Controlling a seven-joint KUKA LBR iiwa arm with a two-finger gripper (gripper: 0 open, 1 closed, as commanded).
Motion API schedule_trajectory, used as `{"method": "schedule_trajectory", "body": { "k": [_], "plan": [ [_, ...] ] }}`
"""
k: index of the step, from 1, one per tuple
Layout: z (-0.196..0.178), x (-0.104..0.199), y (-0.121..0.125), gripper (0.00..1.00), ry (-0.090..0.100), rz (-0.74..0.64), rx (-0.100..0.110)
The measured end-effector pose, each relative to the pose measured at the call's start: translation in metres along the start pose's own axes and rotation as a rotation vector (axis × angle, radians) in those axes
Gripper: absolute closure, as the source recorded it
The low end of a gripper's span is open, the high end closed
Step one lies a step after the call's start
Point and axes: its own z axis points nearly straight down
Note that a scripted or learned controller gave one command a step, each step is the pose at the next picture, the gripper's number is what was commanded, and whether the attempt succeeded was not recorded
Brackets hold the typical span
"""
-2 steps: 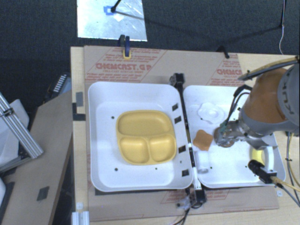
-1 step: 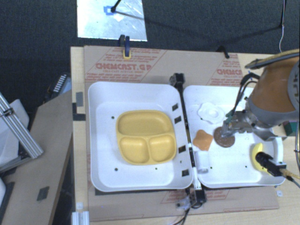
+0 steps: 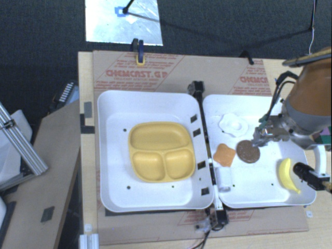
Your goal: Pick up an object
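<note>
The end effector [image 3: 261, 139] hangs just over the brown disc [image 3: 248, 152] in the right bin [image 3: 259, 195]; whether it is clenched I cannot tell. Best to centre over the disc, clear of the orange piece [image 3: 224, 155], then descend straight.

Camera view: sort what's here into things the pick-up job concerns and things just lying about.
Job:
gripper
brown disc
orange slice
white fried-egg piece
banana
right bin

Lying about:
yellow divided tray
left bin
yellow clamp
</note>
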Motion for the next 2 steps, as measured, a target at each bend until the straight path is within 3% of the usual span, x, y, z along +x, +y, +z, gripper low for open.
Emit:
{"method": "schedule_trajectory", "body": {
  "k": [1, 2],
  "plan": [
    [-0.064, 0.002, 0.002, 1.00, 0.000, -0.001, -0.002],
    [-0.042, 0.042, 0.025, 1.00, 0.002, -0.004, 0.005]
  ]
}}
